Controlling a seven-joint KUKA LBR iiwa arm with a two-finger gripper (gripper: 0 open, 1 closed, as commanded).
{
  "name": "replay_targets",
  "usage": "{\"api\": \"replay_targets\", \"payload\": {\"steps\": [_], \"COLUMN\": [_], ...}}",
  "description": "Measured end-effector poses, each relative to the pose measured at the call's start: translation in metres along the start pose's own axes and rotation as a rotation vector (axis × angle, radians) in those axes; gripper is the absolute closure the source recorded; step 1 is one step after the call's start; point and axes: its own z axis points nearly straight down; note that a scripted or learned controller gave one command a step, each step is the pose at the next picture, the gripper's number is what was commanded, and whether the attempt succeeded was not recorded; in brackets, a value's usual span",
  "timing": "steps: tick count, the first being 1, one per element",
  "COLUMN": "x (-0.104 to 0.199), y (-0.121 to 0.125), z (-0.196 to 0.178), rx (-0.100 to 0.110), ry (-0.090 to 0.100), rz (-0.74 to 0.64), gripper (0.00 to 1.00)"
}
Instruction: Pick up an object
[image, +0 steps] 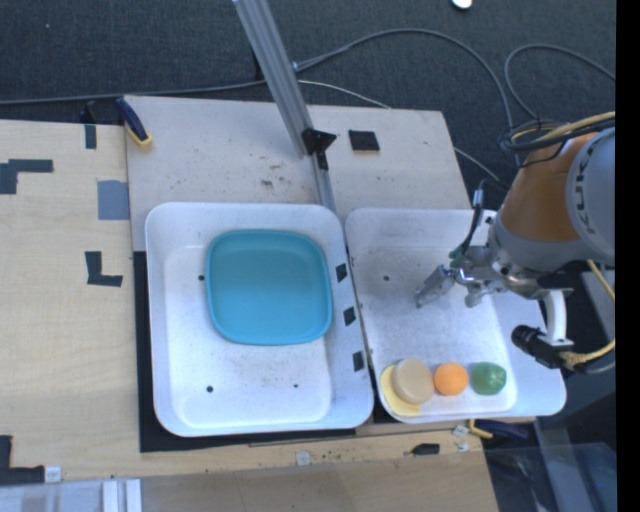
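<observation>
Three small objects lie in a row along the front edge of the right bin (400, 240). They are a tan round piece (411, 380) resting on something yellow, an orange ball (451, 379) and a green ball (488, 378). A teal square plate (268, 286) lies flat in the left bin (170, 330). My gripper (450, 294) hangs over the middle of the right bin, behind the row of small objects and apart from them. It is open, with nothing between its fingers.
A slanted metal pole (290, 90) rises from the bench behind the divide between the bins. Black cables (480, 70) trail across the dark floor at the back right. The grey arm with its orange band (545, 200) overhangs the right bin's right side.
</observation>
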Motion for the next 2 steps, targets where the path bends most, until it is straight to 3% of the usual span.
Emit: {"api": "replay_targets", "payload": {"steps": [1,2], "x": [0.0,0.0], "y": [-0.005,-0.004], "z": [0.062,0.05], "rx": [0.001,-0.003], "ry": [0.0,0.0], "rz": [0.0,-0.001], "gripper": [0.0,1.0]}}
